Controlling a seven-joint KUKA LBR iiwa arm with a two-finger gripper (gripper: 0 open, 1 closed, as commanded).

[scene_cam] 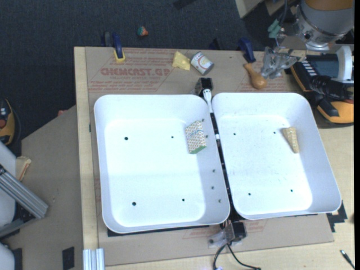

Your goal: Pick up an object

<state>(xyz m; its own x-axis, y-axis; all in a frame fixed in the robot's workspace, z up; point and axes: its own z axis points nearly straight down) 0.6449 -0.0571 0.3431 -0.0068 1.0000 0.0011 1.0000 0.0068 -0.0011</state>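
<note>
Pincer [274, 65] | above bench beyond right bin [315, 198] | grip state unclear | cone [291, 138] well below it

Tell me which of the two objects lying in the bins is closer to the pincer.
The tan cone-shaped piece in the right bin, near its far right side below the pincer. The patterned block lies in the left bin.

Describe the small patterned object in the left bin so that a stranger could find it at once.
Start at the left shallow white bin. Look along its right wall, near the upper corner, for a small flat rectangular packet with a green-and-beige pattern. It is the only object lying in that bin.
</note>
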